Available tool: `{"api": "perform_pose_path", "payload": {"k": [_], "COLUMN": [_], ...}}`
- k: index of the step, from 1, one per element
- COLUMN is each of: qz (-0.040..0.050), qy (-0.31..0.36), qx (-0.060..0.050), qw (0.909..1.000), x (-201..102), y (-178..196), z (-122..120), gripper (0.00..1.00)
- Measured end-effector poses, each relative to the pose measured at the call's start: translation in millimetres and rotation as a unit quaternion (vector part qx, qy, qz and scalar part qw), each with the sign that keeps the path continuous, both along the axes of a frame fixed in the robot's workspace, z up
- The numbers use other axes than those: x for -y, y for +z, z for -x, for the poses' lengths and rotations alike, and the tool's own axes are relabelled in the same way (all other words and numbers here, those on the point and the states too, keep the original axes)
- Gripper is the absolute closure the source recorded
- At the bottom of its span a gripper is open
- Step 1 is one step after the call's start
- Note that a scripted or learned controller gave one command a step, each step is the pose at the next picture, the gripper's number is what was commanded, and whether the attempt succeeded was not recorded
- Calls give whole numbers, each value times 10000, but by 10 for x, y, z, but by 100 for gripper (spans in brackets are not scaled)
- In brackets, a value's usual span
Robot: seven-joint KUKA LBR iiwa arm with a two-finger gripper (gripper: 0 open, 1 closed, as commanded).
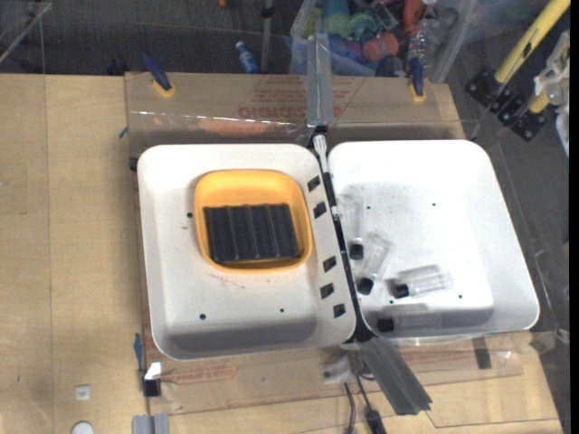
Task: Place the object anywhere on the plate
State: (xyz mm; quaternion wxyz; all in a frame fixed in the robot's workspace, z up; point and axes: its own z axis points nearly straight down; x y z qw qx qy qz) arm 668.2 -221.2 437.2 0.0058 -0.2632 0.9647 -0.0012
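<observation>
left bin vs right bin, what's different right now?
The left bin holds an orange plate with a dark ribbed block on it; the right bin holds small clear items with dark caps, loose near its lower left. The left bin's load sits in the middle; the right bin's hugs the divider side. Both are shallow, white, with rounded corners.

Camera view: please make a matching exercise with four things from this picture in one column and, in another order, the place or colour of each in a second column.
Things:
1. yellow plate
2. dark ribbed block
3. clear plastic vials
4. box of colourful toys

Places:
A. behind the bench, at the top of the view
B. in the left bin
C. in the right bin
D. lying on the plate

Pairs: 1-B, 2-D, 3-C, 4-A
</observation>
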Motion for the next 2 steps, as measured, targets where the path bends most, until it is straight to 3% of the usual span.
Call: {"api": "perform_pose_path", "payload": {"k": [1,2], "qz": [6,13], "qy": [502,1326], "qx": [2,1], "qw": [9987,9912], "x": [-5,-2], "y": [2,1], "z": [-1,0], "gripper": [100,100]}}
